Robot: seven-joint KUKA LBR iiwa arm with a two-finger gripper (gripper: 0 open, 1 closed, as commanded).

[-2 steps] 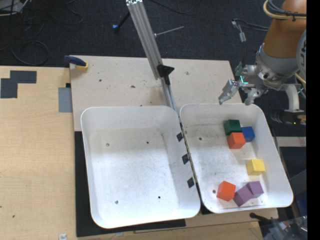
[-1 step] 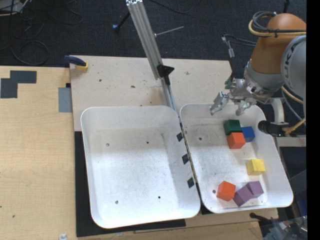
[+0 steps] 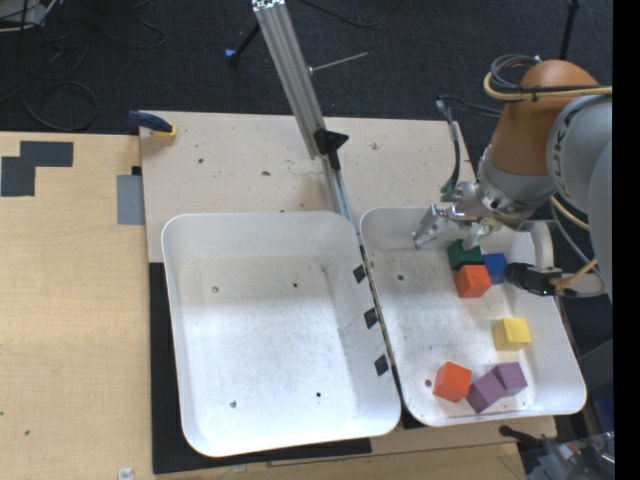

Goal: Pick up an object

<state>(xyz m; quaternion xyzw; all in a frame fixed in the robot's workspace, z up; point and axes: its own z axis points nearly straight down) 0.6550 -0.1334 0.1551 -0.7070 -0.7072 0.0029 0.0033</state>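
Blocks sit in the right bin: green block, blue block and orange block clustered under the gripper. Look light, rigid, flat-faced; pinch opposite faces. Can't tell the claw's state.

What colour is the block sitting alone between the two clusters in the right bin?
Yellow: the lone block, seen clearly in the camera view.

no readable text, checkered tag perhaps a marker

Blocks crowd the right bin's far corner; middle open.
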